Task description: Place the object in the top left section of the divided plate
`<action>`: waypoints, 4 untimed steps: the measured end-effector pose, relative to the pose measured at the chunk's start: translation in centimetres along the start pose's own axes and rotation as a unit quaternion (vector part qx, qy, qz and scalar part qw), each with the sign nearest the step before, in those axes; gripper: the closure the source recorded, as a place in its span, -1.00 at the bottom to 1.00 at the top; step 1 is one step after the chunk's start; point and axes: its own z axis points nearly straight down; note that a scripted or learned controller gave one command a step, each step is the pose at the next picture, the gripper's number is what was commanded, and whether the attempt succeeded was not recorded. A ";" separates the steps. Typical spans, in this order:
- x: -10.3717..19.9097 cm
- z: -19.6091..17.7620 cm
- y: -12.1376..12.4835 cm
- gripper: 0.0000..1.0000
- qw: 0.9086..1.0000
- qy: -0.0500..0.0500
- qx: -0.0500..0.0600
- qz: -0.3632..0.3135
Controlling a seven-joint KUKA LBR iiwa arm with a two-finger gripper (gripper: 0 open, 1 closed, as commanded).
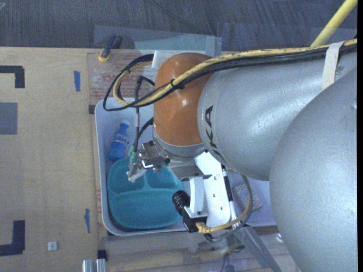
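We see the hand (135, 166) low over the white bin (101, 152), its tips hanging above the teal divided plate (142, 208), right where the ridge between the plate's upper sections begins. Whether those tips are apart, together, or clamped on something we cannot tell: the arm (238, 112) covers most of the mechanism, and only a pale blur shows at the end. The one loose thing we can make out is a small blue bottle (119, 140), lying on the bin floor just beyond the hand, toward the far end of the bin and clear of the plate's rim. We judge this to be the task's object, and it appears not to be between the tips. If so, the main risk is that any release here drops nothing, and the section below the hand stays as it is. Should the hand instead carry something we cannot see, its place above the dividing ridge worries us: a piece let go there might tip into the neighbouring section. A further descent could also press on the plate and shift it against the bin wall. The yellow cable (127, 78) loops beside the wrist and might snag during a retreat.
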 end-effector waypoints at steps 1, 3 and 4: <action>-0.9 12.6 0.7 -1.00 1.000 0.003 -0.015 0.008; -2.7 4.1 5.3 1.00 0.944 -0.001 -0.003 -0.331; -1.3 11.9 2.4 1.00 0.954 0.000 -0.013 -0.301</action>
